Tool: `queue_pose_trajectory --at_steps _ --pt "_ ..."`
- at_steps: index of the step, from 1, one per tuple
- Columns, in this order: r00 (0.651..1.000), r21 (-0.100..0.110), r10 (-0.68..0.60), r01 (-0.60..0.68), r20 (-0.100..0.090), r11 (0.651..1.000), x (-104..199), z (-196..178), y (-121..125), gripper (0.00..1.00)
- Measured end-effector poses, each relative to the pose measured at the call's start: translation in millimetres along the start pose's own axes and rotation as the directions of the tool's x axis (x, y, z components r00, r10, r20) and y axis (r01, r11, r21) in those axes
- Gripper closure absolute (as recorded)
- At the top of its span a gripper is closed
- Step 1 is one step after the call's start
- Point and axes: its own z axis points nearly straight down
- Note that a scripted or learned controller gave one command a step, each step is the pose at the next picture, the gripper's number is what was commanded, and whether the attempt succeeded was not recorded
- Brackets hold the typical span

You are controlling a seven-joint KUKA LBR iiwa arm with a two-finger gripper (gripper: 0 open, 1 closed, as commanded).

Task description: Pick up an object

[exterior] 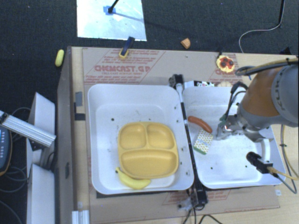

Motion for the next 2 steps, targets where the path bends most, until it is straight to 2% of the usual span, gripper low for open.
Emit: queue_pose_trajectory --at_steps 1,2 --pt "1.0 -0.001 0.0 0.0 0.0 1.0 0 0 0 0.0" --pt "1.0 -0.003 -0.004 0.004 -0.001 1.0 36 -1 71 0.0"
